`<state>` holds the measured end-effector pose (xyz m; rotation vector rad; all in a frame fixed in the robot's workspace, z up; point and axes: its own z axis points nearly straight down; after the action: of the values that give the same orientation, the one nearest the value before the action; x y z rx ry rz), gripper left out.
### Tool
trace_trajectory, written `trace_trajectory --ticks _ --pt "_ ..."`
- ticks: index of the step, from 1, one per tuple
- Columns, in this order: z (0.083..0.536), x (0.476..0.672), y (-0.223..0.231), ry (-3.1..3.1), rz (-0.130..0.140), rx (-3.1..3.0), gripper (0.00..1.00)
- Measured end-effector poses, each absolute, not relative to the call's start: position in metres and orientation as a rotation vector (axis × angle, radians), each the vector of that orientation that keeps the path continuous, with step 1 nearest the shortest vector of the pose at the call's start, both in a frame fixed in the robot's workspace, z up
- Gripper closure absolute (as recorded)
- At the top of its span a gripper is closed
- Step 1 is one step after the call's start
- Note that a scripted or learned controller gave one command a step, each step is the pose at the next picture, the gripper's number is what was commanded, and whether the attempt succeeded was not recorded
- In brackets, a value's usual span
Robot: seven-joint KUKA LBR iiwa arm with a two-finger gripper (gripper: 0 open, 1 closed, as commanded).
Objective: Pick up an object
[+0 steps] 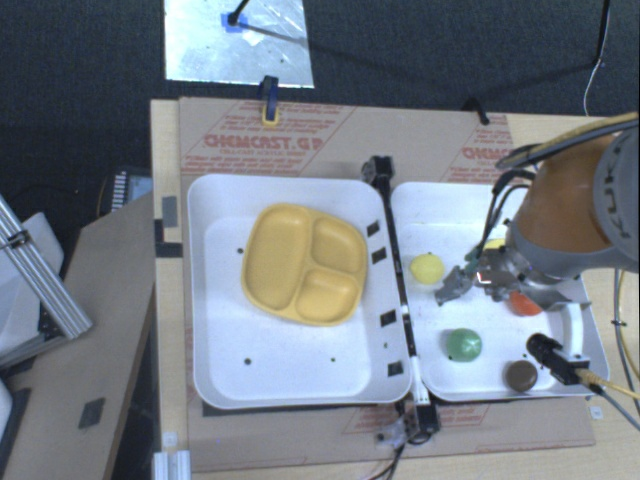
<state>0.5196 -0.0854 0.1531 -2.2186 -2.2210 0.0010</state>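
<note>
Bench (330, 128) covered with printed cardboard sheet, dark floor around, shiny metal plate (238, 26) beyond the far edge. Left bin (215, 368) carries a yellow divided tray (305, 263) near its middle. Right bin (440, 203) has a yellow ball (427, 268) by its left wall, green ball (463, 344) near the front edge, brown round object (520, 375) at the front right corner, orange object (526, 305) partly under the arm. Gripper (455, 283) low over right bin, just beside yellow ball; claw state can't tell.
</note>
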Motion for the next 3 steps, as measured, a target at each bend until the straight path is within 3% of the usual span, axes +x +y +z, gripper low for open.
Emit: trace_trajectory --ticks 1,2,3 --pt "0.092 0.526 -0.085 -2.220 0.002 -2.219 0.00" --pt "0.084 0.526 -0.085 -2.221 0.000 -2.221 0.00" --pt "0.095 0.527 -0.085 -2.221 -0.002 -2.223 1.00"
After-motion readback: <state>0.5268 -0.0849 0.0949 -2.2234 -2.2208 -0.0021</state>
